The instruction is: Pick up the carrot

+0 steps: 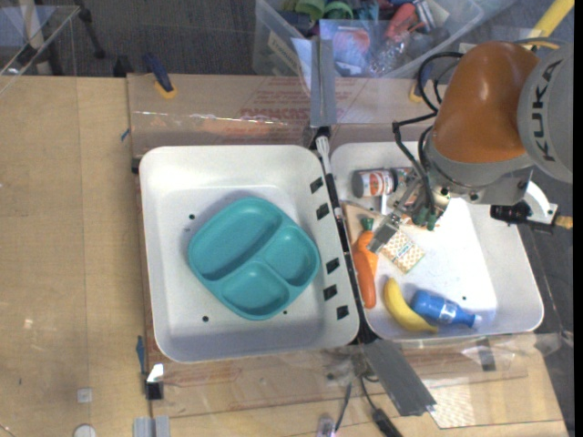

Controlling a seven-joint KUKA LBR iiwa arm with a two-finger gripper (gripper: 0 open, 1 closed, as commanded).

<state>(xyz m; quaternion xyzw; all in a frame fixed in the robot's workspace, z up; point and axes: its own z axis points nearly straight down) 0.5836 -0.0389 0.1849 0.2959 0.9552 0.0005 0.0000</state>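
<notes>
Camera view, carrot (366, 273) top hidden under gripper (392, 227)

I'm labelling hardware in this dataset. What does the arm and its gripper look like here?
The arm is a rounded grey body with a large orange band above the wrist and dark KUKA lettering on its grey shell at the right. Black cables loop around the wrist on its left side. A white-tipped fitting sticks out to the right below it. The gripper is a small dark, metallic assembly, too cluttered to make out in detail.
</notes>
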